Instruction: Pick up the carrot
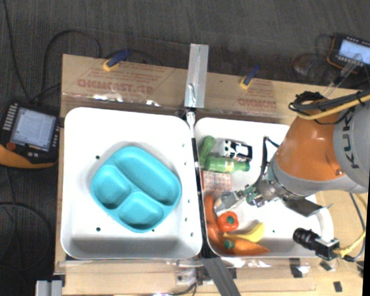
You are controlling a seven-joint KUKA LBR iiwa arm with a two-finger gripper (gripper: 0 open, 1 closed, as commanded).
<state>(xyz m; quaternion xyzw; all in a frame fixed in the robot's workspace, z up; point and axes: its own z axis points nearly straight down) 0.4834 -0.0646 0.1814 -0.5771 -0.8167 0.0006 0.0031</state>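
The carrot point(249, 247), orange with a green top at its left end, lies along the near wall of the right bin point(304, 247). A yellow banana point(253, 230) rests just behind it and a red pepper point(228, 221) sits to its upper left. Another long orange piece point(209, 220) runs along the bin's left wall. My gripper point(230, 201) hangs low in the middle of the right bin, just above the red pepper and a short way behind the carrot. Nothing is visibly held in it.
A green bottle point(220, 164) and a black-and-white pack point(238, 150) lie at the back of the right bin. The left bin point(72, 231) holds a blue divided plate point(136, 187). My arm's orange band point(304, 156) covers the right bin's far right part.
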